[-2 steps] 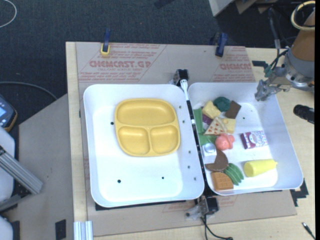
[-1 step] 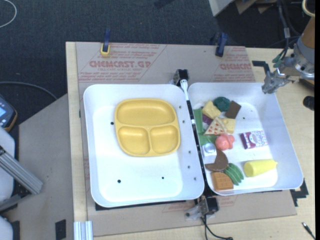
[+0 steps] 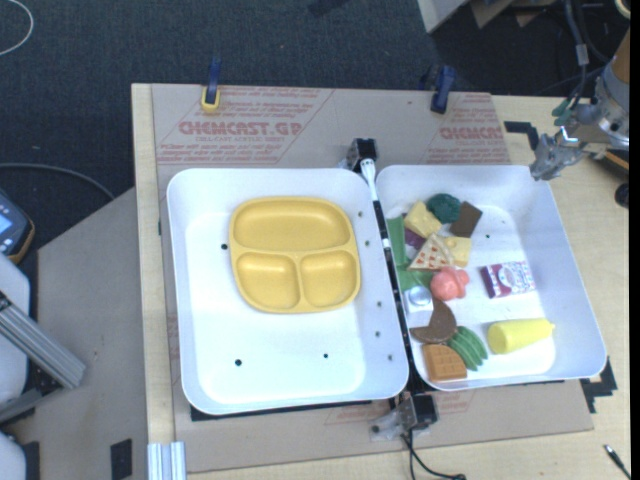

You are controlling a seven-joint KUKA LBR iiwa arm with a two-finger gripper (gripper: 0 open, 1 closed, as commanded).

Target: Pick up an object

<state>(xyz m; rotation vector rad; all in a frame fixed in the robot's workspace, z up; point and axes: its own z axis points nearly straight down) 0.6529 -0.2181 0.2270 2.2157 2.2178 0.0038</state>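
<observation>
The right bin [image 3: 560, 238] holds several toy foods. Among them are a dark green piece [image 3: 443, 208], a brown block [image 3: 466, 218], a cheese wedge [image 3: 431, 254], a red-pink fruit [image 3: 450, 284], a purple-and-white packet [image 3: 506, 278], a yellow cylinder [image 3: 518, 335], a brown cookie [image 3: 437, 326], a green pickle [image 3: 468, 345] and an orange cracker [image 3: 445, 363]. My gripper [image 3: 548, 160] hangs over the bin's far right corner, well apart from all the toys. Nothing shows in its grasp.
The left bin [image 3: 200, 348] carries a yellow three-compartment plate [image 3: 295, 253]. A black divider strip [image 3: 385, 258] runs between the bins. Blue clamps [image 3: 440, 88] hold the board at the back. The right bin's far right part is bare white floor.
</observation>
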